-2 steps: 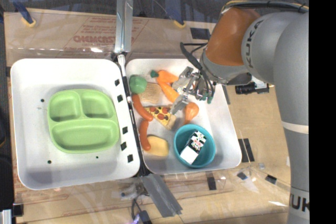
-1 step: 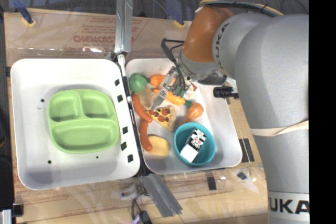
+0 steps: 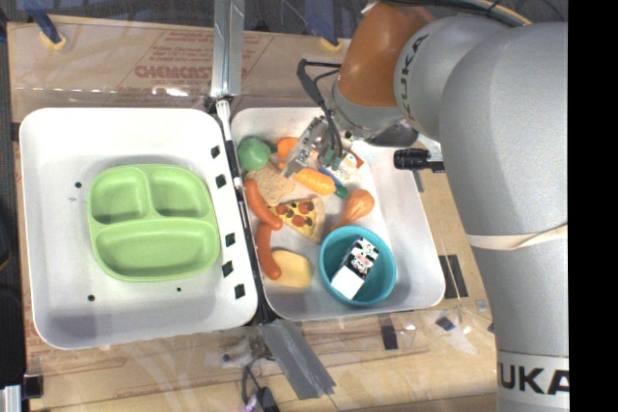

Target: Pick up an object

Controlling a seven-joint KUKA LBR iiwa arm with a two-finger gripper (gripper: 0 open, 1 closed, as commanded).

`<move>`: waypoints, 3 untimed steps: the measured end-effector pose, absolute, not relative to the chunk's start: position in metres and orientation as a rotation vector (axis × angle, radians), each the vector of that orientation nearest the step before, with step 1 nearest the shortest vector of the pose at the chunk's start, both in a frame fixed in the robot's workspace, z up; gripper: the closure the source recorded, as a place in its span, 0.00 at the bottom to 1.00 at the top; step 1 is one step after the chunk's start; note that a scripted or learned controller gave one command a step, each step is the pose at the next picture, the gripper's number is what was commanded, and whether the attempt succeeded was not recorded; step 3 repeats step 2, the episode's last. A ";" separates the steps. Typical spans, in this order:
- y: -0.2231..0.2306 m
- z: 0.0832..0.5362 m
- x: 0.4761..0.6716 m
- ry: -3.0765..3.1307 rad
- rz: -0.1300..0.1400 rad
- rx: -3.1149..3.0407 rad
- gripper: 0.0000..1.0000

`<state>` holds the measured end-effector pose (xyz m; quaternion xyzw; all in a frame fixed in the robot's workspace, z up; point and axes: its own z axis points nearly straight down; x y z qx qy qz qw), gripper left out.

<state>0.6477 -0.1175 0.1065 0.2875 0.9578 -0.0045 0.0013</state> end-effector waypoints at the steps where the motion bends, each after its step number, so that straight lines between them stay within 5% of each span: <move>1: -0.052 0.196 0.650 2.894 0.004 1.207 1.00; 2: -0.002 0.250 0.652 2.878 0.006 1.246 1.00; 3: -0.002 0.250 0.652 2.878 0.006 1.246 1.00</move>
